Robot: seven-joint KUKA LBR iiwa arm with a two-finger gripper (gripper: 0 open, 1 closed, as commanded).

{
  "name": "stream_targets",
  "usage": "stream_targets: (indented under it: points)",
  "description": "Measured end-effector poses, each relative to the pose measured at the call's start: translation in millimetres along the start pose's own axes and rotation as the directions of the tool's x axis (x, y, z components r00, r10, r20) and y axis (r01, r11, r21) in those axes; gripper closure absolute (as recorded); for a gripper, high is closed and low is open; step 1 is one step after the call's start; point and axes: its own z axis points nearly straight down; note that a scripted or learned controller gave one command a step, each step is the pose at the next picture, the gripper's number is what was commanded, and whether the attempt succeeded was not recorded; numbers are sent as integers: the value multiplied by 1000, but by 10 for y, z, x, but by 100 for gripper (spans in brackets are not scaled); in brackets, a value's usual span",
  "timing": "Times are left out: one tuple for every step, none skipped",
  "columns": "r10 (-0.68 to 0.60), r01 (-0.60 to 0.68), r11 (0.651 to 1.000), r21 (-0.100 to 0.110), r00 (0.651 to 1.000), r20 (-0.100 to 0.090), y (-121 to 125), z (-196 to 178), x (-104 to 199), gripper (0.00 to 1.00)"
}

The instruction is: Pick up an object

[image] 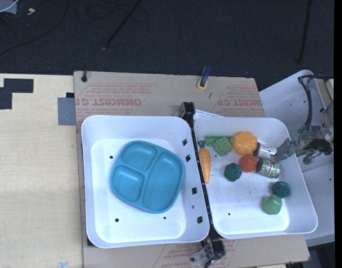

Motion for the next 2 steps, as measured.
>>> stream_targets:
  points:
    - [-3,3,1000,-13,1000,3,21,-66,1,0]
    - [-3,3,1000,-6,1000,0,-63,500,61,0]
